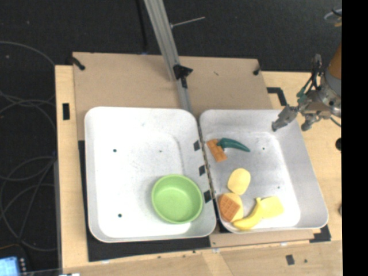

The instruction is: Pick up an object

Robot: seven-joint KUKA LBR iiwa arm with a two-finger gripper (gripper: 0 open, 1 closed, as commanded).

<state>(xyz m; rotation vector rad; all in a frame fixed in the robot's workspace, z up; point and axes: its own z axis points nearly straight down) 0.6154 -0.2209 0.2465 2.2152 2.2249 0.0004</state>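
Nearest the lens, along the front of the bins: green bowl (177,198) sits in the front right corner of the left bin (109,131), nothing else in that bin. Moving right into the right bin (299,171): orange waffle-like block (230,206) at the front left, touching the banana (248,218), which lies against a yellow block (271,206). Just behind them, a rounded yellow lemon-like piece (238,180). Further back by the divider, a small orange piece (217,150) touching a dark green pepper-shaped item (234,145).

Gripper (292,119) hangs over the right bin's back right corner, well apart from every object. Fingers look spread, nothing between them.

Judgement: approach step, no target reached yet. Candidates all lie to the gripper's left and toward the front. Next move calls for travelling over one piece, preferably the lemon-like one since it stands apart from its neighbours, then descending with fingers straddling it. The front cluster is crowded; risk of nudging adjacent pieces.
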